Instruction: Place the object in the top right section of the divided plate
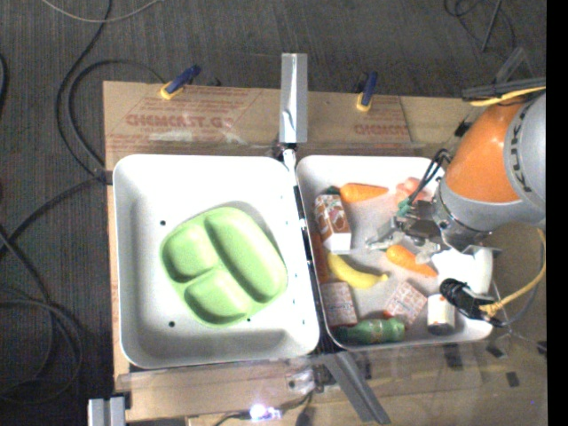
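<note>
I am looking down on the left bin [133, 238], where the green divided plate [224, 263] is lying tilted near the middle, its three sections bare. Beside it, the right bin [306, 185] is holding a jumble of toy food. The arm [497, 167] is reaching in from the right and hanging over that bin, its gripper [406, 231] sitting low among the items; I cannot tell how the claw is standing, as the wrist is masking it. One carrot [364, 191] is lying near the bin's far edge, and another carrot [410, 259] is resting just under the gripper. A banana [355, 272] is lying just left of that, and a green bottle [371, 330] is lying along the near wall.
</note>
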`<state>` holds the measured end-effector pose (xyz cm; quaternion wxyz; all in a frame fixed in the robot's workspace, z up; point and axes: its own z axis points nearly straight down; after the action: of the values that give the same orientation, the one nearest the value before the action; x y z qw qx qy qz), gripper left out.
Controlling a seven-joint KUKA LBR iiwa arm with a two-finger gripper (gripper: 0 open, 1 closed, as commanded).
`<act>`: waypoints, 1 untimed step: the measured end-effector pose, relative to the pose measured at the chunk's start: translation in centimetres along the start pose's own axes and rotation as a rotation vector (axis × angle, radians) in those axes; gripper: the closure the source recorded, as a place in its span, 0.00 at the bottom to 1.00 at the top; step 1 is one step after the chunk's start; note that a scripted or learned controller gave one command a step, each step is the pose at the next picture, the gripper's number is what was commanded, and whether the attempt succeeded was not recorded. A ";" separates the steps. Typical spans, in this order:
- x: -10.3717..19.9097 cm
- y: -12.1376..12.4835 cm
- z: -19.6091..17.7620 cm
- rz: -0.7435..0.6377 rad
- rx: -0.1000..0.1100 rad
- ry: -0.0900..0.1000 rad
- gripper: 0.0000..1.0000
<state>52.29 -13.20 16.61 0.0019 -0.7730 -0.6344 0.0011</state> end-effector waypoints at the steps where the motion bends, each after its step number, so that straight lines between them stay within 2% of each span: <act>1: -3.7 3.2 6.7 -0.298 0.000 -0.003 0.00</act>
<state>54.65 -17.46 9.91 0.0009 -0.6704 -0.7420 0.0021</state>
